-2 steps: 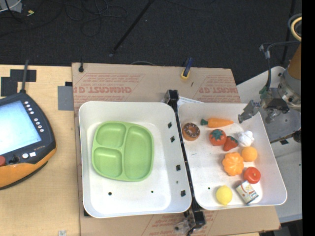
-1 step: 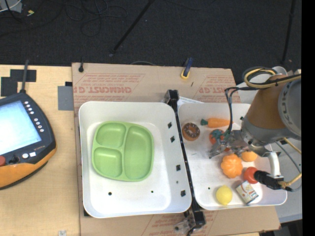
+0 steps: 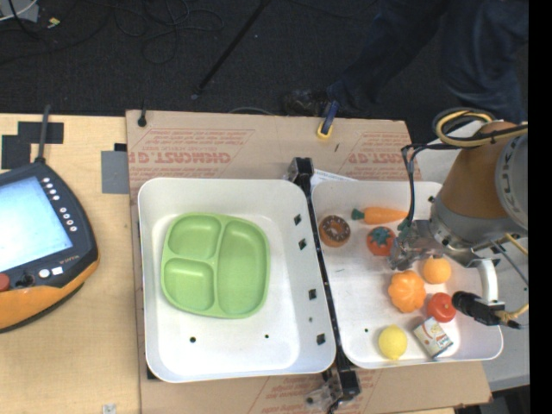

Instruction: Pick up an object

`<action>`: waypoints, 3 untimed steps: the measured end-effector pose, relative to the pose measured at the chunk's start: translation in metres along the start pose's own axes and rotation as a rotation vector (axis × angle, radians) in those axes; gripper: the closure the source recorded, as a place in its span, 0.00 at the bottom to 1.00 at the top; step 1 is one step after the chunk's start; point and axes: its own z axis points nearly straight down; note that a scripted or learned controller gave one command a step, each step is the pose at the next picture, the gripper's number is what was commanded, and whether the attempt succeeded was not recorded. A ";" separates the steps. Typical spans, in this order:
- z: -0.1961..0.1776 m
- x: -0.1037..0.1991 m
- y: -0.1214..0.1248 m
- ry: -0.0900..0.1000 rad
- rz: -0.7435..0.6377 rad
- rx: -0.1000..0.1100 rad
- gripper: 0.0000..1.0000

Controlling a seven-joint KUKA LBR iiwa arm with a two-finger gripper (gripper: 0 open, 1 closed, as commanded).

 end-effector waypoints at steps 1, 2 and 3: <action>-0.072 0.109 0.010 0.005 -0.015 -0.010 1.00; -0.213 0.090 -0.029 0.001 -0.004 -0.017 1.00; -0.186 0.161 -0.069 0.004 -0.009 0.002 1.00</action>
